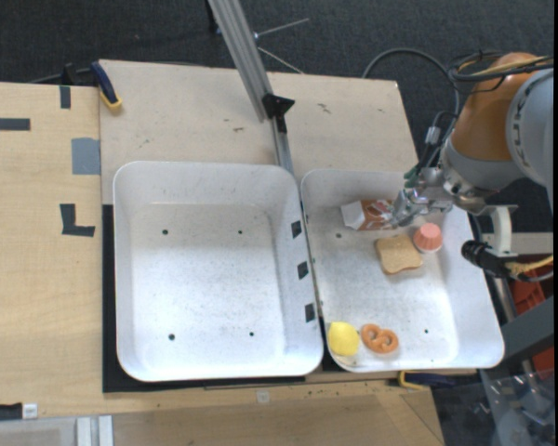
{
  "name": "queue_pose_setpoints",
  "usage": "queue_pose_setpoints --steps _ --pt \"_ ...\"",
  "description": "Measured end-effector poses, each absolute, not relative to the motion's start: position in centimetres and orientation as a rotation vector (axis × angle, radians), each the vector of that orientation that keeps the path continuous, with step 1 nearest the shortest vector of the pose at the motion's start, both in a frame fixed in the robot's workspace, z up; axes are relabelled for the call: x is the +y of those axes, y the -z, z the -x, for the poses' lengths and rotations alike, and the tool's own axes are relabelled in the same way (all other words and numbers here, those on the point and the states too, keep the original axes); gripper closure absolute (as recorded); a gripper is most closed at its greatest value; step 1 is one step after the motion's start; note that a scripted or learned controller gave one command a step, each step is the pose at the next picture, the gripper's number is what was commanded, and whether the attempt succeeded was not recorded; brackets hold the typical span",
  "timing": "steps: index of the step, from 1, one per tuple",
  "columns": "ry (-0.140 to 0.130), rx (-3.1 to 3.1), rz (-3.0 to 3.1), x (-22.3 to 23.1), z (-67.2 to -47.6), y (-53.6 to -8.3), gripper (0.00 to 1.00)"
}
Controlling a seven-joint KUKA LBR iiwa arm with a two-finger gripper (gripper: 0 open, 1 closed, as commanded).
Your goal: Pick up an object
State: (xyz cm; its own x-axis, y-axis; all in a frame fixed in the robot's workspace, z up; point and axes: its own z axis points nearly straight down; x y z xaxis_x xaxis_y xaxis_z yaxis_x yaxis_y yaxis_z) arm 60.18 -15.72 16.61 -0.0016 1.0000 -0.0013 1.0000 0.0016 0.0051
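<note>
Packet (370, 214) lies just left of claw (405, 207); toast (398, 255) below.

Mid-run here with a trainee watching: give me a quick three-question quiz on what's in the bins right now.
1. True or false: the lemon lies in the left bin.
2. Which item sits right beside the lemon? A) toast slice B) pretzel C) pink cup
3. Fill in: the gripper hovers over the ____ packet at the far end of the right bin.

Key: 1 false, it lies in the right bin's near corner. 2 B. 3 red-and-white.
</note>
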Motion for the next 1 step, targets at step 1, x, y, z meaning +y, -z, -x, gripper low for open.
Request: queue_pose_setpoints --steps 1 --pt "-0.004 2.222 -2.216 -14.88 -59.67 -21.68 1.00"
